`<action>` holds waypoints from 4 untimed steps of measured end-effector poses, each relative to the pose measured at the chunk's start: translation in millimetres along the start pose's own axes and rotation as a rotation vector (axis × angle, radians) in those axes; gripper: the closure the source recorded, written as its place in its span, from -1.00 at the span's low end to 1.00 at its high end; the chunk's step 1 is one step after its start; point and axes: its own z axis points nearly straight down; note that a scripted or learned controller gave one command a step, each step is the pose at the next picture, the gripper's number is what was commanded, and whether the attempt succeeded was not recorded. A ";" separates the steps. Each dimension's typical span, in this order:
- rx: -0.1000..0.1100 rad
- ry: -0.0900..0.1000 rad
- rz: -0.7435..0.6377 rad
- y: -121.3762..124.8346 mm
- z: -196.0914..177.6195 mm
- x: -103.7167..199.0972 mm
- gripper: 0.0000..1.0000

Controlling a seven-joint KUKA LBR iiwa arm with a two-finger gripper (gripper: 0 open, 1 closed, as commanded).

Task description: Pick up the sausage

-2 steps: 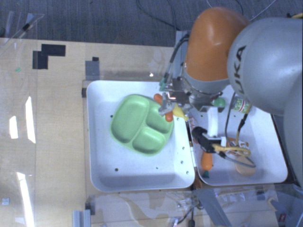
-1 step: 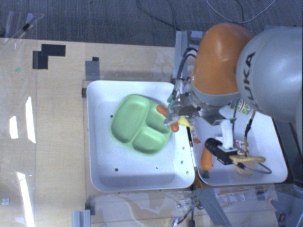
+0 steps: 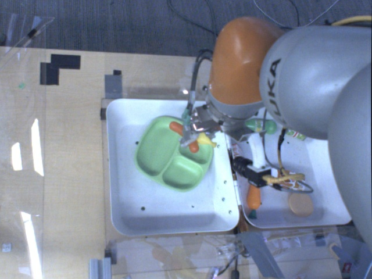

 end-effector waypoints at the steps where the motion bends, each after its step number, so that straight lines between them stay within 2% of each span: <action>1: 0.002 0.000 -0.054 -23.6 11.2 0.3 1.00; 2: 0.003 0.000 0.215 -41.9 14.5 34.9 1.00; 3: 0.001 0.000 0.167 8.7 -4.2 0.5 1.00; 4: -0.001 0.000 -0.509 -38.7 0.2 -26.2 1.00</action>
